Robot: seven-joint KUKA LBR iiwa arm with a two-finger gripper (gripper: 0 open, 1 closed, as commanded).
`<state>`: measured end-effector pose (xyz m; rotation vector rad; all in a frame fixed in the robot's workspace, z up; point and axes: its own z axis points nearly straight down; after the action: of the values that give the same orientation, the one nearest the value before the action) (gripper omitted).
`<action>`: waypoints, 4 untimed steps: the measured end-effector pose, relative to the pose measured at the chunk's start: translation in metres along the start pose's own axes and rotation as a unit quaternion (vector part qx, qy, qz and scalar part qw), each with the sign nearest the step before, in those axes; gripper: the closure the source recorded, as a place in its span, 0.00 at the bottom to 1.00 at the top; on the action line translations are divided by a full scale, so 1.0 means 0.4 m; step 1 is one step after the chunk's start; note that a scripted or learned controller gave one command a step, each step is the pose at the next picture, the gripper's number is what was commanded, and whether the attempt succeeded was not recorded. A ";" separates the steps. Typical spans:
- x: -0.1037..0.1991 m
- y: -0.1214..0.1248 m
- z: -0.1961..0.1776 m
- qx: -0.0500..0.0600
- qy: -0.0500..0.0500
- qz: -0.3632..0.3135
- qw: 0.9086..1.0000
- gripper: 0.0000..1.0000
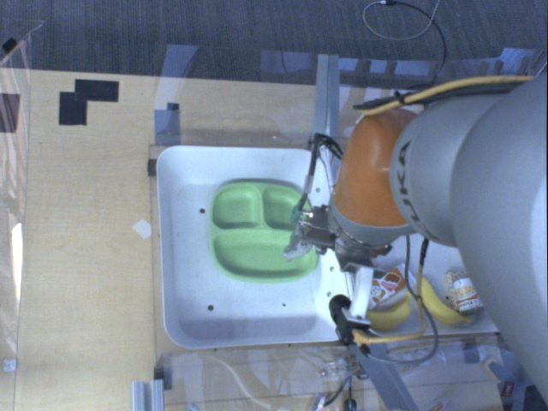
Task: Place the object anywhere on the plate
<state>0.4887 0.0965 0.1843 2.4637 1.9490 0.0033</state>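
A green sectioned plate (253,231) lies in the left white bin (184,255). My gripper (301,234) hangs over the plate's right edge, at the end of the grey and orange arm that comes in from the right. The view does not resolve anything between its fingers. In the right bin, mostly hidden by the arm, lie a yellow banana (441,308), a second yellow piece (390,315) and a small packet with a red and white label (387,287).
A small tin or jar (463,291) sits at the right bin's far side. Cables (402,332) loop below the wrist near the bins' front edge. The wooden bench (77,229) stretches to the left, with black tape marks (87,99) at the back.
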 end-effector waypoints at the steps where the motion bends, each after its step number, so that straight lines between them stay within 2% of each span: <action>1: 0.002 0.004 -0.026 -0.001 0.001 -0.001 1.000 1.00; 2: -0.017 0.120 0.000 0.000 0.000 -0.066 0.998 1.00; 3: 0.144 0.196 0.027 0.000 0.000 0.105 0.994 1.00; 4: 0.160 0.242 0.224 -0.010 0.004 0.142 0.990 1.00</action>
<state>0.5978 0.1367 0.0948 2.7073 1.5743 0.0321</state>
